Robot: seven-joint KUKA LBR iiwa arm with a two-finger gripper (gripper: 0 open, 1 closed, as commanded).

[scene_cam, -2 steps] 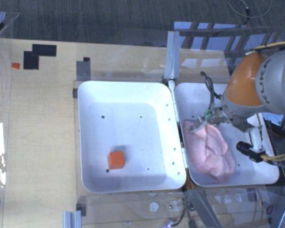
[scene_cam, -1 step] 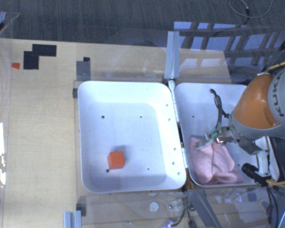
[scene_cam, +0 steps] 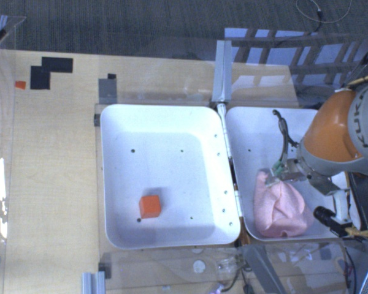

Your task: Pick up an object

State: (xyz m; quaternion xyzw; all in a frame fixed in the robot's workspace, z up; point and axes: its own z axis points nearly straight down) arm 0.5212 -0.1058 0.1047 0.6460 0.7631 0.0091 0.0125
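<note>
Where the arm reaches: pincer (scene_cam: 281,169) at pink crumpled cloth's (scene_cam: 279,204) upper end, right white bin (scene_cam: 251,136).
Cloth: long axis runs near-to-far.
Pincer state: cannot tell.
Left white bin (scene_cam: 172,118): small orange block (scene_cam: 150,206).

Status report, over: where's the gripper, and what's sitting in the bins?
Gripper low in the right bin, at the pink cloth's top edge. Orange block alone in the left bin, untouched. Nothing in the way.

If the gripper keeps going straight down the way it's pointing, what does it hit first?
Most likely the pink cloth bunched in the right bin. The gripper sits at the cloth's upper edge, pointing down into the bin. Depth is hard to judge from above, so it may already be touching.
</note>
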